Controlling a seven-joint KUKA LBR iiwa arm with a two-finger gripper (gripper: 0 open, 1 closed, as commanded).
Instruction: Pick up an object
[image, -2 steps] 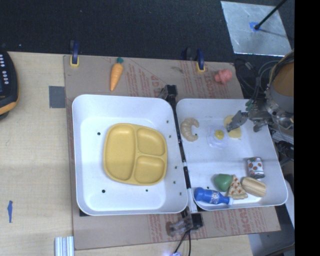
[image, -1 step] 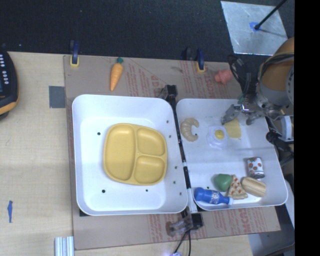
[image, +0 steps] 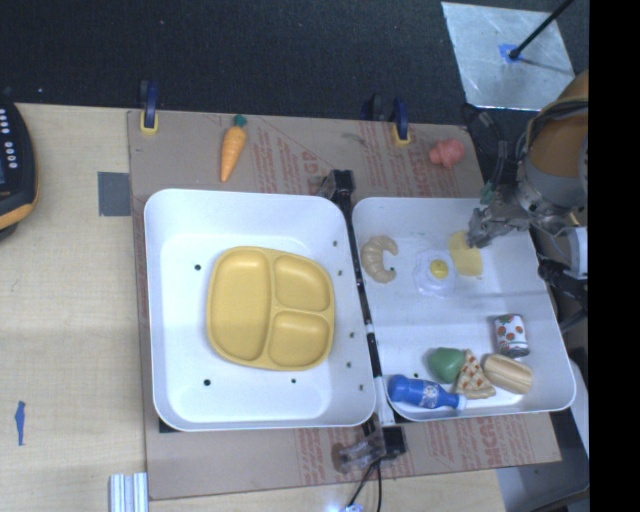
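Observation:
My gripper (image: 480, 231) hangs low over the far right part of the right bin (image: 545, 285), right at the upper edge of a yellow cheese block (image: 466, 258). Nothing shows between its fingers. In the same bin lie a beige croissant (image: 379, 256), a clear lid with a yellow centre (image: 437, 271), a small can (image: 510, 334), a green pear (image: 447, 362), a pizza slice (image: 472, 376), a hot-dog bun (image: 508, 373) and a blue bottle (image: 424, 393).
The left bin (image: 175, 300) holds a yellow divided plate (image: 270, 306). A toy carrot (image: 232, 150) and a pink toy (image: 447, 152) lie on the brown mat beyond the bins. A dark device (image: 12, 165) sits at the left edge.

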